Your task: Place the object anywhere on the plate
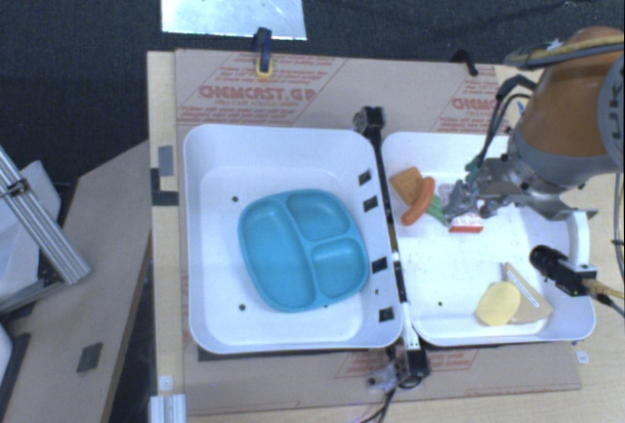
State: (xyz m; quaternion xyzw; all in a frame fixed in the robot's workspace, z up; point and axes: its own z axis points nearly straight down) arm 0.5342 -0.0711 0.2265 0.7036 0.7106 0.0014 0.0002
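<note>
Nearest the camera, a yellow piece (pixel 497 304) lies in the right bin (pixel 459 328). Farther back my gripper (pixel 467 206) hangs low, its state hidden; the orange carrot (pixel 420 200) lies just to its left, slanted, beside an orange wedge (pixel 408 182). Across the divider, the blue plate (pixel 301 249) waits in the left bin (pixel 210 216).

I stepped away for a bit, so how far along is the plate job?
Nothing looks done: the blue plate in the left bin carries no object. In hand: the gripper is low in the right bin beside the orange food items. Left: picking one and moving it onto the plate.
</note>
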